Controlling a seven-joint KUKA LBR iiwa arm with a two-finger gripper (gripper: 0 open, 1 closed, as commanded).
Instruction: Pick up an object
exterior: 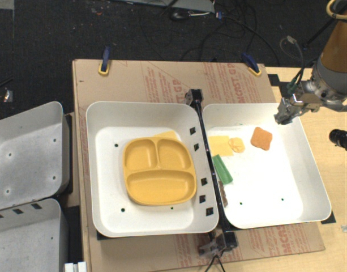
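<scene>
Two white bins sit side by side on a cardboard sheet [162,75] covering the desk. The left bin [99,169] holds a yellow divided tray [159,171] in its middle, with a pale yellow flat piece [168,135] peeking out from under the tray's far edge. The right bin [286,191] holds four small things, all in its far-left part: an orange block [261,138] near the far wall, a small yellow lump [237,145] just beside a pale yellow flat square [218,145], and a green stick [222,169] lying along the left wall, touching the square's near edge. The arm [334,55] comes in from the right, and the gripper [286,113] hangs over the right bin's far-right corner, well apart from the orange block. Cannot tell how the jaws stand, too small and dark. Nothing is seen between them. Two clamps [105,61] pin the cardboard at the far edge. More white bins [26,152] lie off to the left of the desk.
</scene>
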